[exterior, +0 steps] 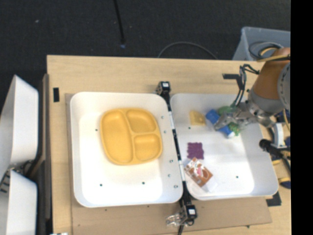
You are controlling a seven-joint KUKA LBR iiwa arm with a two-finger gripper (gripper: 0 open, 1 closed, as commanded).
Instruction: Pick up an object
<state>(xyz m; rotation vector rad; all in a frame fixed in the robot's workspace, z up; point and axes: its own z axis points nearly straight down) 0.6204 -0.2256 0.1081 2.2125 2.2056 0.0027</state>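
pincer, right of frame, low over right bin; blue block just left of it; grip state cannot be told.

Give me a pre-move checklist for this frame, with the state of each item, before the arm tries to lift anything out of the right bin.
1. Gripper down inside the shallow white right bin: ok.
2. Target at the gripper: blue blocky objects and a green piece sit crowded right there; which one is targeted: cannot tell.
3. Object seen between the fingers: cannot tell, the cluster is too blurred.
4. Other pickable items lie apart from the gripper: pale yellow flat piece, purple flat square, red and white packet: ok.
5. Yellow three-compartment plastic tray stays in the white left bin, away from the arm: ok.
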